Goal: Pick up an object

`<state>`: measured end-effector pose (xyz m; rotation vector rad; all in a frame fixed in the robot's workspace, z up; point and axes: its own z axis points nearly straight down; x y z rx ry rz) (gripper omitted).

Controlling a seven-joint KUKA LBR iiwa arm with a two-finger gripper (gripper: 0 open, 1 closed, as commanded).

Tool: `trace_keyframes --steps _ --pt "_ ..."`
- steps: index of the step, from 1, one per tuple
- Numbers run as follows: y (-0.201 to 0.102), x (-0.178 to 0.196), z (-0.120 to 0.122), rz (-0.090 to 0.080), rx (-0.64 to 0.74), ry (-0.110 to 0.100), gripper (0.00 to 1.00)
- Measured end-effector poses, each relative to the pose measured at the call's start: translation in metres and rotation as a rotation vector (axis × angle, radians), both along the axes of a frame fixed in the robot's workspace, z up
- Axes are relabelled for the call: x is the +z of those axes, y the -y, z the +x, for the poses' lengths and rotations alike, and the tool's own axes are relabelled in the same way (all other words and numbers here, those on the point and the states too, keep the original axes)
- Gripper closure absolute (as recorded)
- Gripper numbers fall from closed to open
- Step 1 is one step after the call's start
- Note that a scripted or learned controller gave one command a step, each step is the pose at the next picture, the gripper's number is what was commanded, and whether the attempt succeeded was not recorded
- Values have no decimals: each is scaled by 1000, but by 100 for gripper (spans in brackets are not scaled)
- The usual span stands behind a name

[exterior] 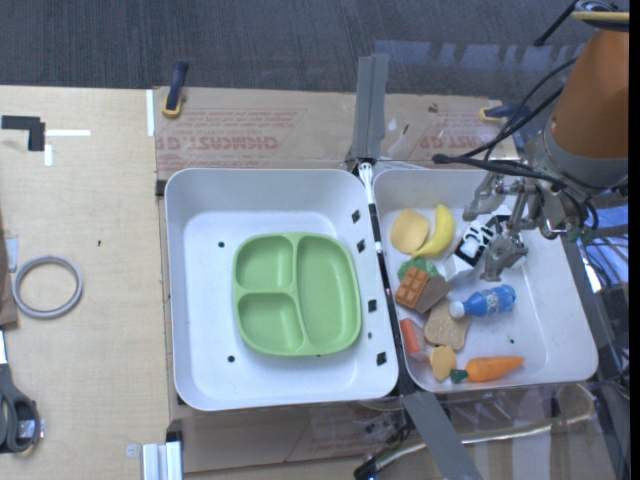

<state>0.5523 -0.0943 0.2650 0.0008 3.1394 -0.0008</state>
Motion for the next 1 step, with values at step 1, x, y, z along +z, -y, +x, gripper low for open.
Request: trace_keyframes --steps 1 --pt "9 -172 -15 0 -132 2 0"
